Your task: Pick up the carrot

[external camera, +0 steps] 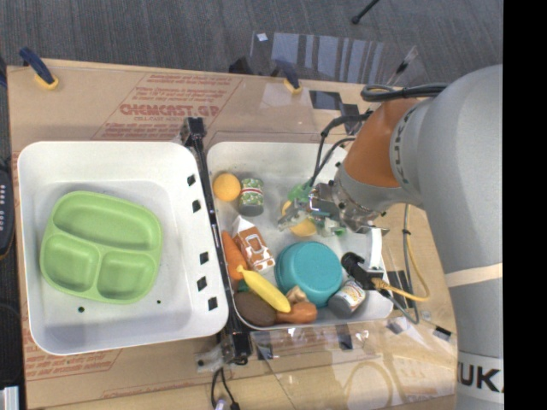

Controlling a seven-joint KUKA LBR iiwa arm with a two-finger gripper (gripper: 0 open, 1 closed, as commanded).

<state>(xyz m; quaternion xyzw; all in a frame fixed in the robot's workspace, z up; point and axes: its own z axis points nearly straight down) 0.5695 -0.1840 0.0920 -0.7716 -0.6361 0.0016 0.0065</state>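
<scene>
The carrot is a slim orange piece lying against the left wall of the right bin, between that wall and a white-and-orange carton. A yellow banana lies across its lower end. My gripper hangs over the middle of the right bin, right of the carrot and well apart from it. It sits just above a green leafy toy and a small yellow piece. The wrist hides its tips.
The right bin also holds a yellow-orange ball, a small green can, a teal bowl, a brown potato, a tin can and a reddish-orange piece. A green divided plate lies in the left bin.
</scene>
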